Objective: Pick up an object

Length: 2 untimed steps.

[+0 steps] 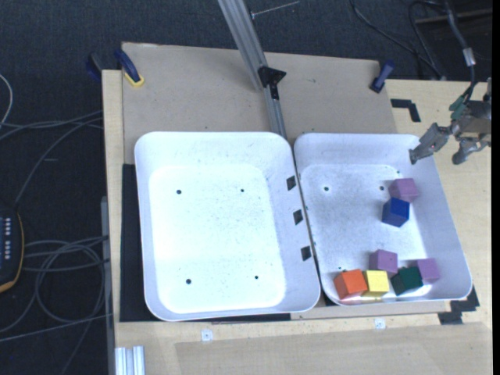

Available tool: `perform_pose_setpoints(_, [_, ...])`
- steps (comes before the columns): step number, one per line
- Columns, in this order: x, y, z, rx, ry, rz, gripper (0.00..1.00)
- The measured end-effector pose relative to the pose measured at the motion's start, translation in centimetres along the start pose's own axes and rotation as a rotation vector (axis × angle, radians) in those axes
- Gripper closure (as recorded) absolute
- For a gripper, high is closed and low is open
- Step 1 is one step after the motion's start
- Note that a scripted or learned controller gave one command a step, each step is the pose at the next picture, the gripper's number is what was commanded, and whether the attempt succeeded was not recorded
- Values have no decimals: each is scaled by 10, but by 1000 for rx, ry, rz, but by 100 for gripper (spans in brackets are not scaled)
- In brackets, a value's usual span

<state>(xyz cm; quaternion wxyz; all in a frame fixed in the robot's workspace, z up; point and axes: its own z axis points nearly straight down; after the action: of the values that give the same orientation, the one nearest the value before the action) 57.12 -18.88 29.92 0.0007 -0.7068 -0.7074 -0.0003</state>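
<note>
The right bin [344,209] holds several small blocks. A light purple block [404,188] lies near its right wall with a blue block [396,212] just below it. Along the front wall sit an orange block [351,283], a yellow block [376,281], a dark green block [406,280] and two purple blocks [383,260] [427,269]. My gripper [442,148] hangs at the bin's far right corner, above and right of the light purple block. Its two fingers are spread wide apart with nothing between them.
The left bin [211,225] stands beside the right one, joined by black clips [298,216]. A slanted metal pole [250,45] rises behind the bins. Blue clamps [129,67] [382,76] grip the board's far edge. Cables lie on the floor at left.
</note>
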Motion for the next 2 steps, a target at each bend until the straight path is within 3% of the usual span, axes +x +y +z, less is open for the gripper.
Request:
perform_pose_setpoints(1, [0,0,0,0,0,-1,0])
perform_pose_setpoints(2, [-6,-1,45,5,0,1,0])
